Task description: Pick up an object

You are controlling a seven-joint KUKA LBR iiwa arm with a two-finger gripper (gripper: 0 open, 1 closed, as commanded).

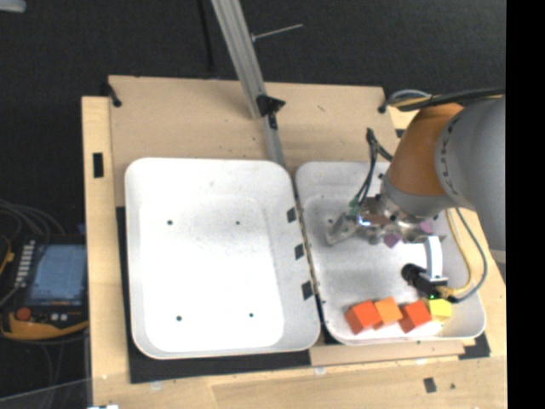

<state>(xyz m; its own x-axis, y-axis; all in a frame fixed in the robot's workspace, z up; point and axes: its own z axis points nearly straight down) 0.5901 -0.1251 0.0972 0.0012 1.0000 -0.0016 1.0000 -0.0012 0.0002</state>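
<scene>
While the pincer (350, 226) hangs low over the bare floor of the right bin (341, 186), towards its far-left part, we cannot tell whether it stands wide or narrow, and we see nothing held in it. We judge the step in hand to be the approach to a pick.

The candidate objects lie well apart from the pincer, in a row along the near wall of the same bin. From left to right they are:
- orange block (365, 316)
- paler orange block (389, 310)
- red block (415, 315)
- yellow block (441, 308)

Each appears to touch its neighbour.

To do the step well, we would:
1. Travel towards the near side above block height.
2. Select an end block, as the inner ones offer little room on their touching faces.
3. Close across the free near and far faces.

Observe these edges. The near wall stands just beside the row and limits descent on that side. The shared rim with the left bin (213, 254) lies just left of the pincer. The arm (443, 156) covers the bin's far-right part. Open room remains in the middle of the right bin, between pincer and blocks. The worktop (187, 118) carries a slanted metal post (243, 54) on its far side.
</scene>
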